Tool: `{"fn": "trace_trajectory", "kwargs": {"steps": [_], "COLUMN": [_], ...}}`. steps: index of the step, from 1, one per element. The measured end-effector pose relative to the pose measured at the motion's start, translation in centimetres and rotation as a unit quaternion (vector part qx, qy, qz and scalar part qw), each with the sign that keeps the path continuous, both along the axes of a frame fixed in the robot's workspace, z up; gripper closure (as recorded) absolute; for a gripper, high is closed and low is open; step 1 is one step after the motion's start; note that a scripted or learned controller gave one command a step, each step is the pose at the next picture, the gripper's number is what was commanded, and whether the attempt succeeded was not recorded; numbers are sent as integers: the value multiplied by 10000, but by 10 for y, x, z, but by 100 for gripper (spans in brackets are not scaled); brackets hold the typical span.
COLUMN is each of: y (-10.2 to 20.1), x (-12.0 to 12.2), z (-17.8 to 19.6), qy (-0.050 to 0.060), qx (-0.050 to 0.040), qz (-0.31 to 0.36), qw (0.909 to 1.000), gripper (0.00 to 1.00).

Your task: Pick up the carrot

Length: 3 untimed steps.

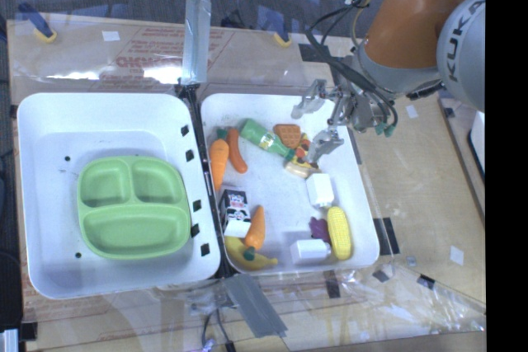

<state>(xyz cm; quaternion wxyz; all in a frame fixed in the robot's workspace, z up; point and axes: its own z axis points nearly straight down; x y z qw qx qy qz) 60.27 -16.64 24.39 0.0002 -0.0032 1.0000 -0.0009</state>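
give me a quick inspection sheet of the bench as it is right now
surface: two white bins side by side; left bin holds a green tray; right bin holds the toys.
job's things: three carrots in the right bin, two at its left wall, one lower by a small carton.
clutter: green bottle, corn, banana, white blocks, purple piece.
grippers: gripper open over the right bin's top right, holding nothing.
cables: black cables loop by the arm.
surroundings: plastic sheeting around the bins.
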Motion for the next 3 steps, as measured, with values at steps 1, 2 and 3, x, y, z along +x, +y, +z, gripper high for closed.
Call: {"fn": "trace_trajectory", "kwargs": {"steps": [1,2,3], "y": [28,60,63], "x": [-58,-119,-123], "z": [-149,-148,-146], "qy": [65,-81,-73], "qx": [25,-16,-12], "qz": [-307,-412,-2046], "qw": [9995,9991,9788], "gripper": [0,0,0]}}
